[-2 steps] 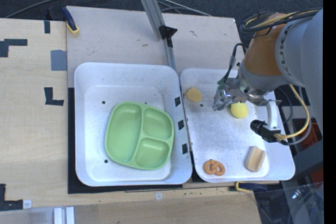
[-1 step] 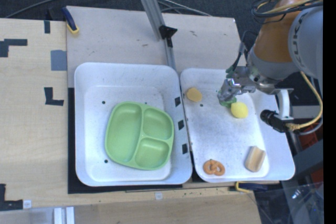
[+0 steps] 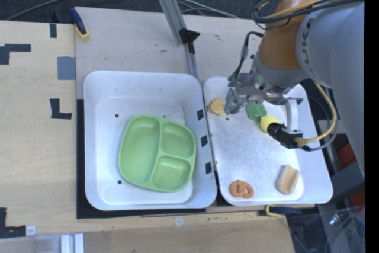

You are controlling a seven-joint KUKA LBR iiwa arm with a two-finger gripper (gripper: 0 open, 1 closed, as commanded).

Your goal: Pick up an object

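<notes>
My gripper (image 3: 233,102) hangs low over the far left corner of the right bin (image 3: 249,148). Just left of it, against the bin's wall, lies a small yellow object (image 3: 217,106). Just to its right lies a small green object (image 3: 256,110), partly covered by the wrist. Near the front rim of the same bin lie a brown pretzel (image 3: 241,188) and a tan bread-like piece (image 3: 287,179). Nothing shows between the gripper and these objects that tells of a hold.
The left bin (image 3: 103,92) holds a green divided plate (image 3: 157,153). A yellow and black plug on a cable (image 3: 278,130) hangs off the arm over the right bin. A slanted metal pole (image 3: 169,0) rises behind the bins.
</notes>
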